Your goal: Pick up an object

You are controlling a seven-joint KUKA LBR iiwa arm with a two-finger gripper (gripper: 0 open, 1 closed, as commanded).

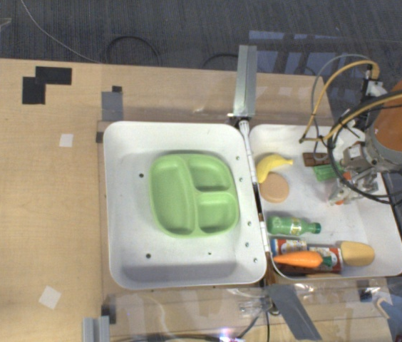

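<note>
The right bin point(372, 219) holds a yellow banana point(272, 164) and a round tan disc point(275, 187) near its left wall. A green bottle point(294, 226) lies on its side below them. An orange carrot point(302, 260) lies along the front wall, against a red and white tube point(308, 248) and a tan bread-like piece point(358, 253). My gripper point(345, 188) hangs low over the bin's upper right part, tangled in cables. A small green block point(322, 171) sits just left of it.
The left bin point(126, 212) holds a green divided plate point(192, 194). A metal post point(244, 84) stands behind the wall between the bins. Yellow and black cables point(336, 98) loop above the wrist. Bare bin floor lies between the bottle and my gripper.
</note>
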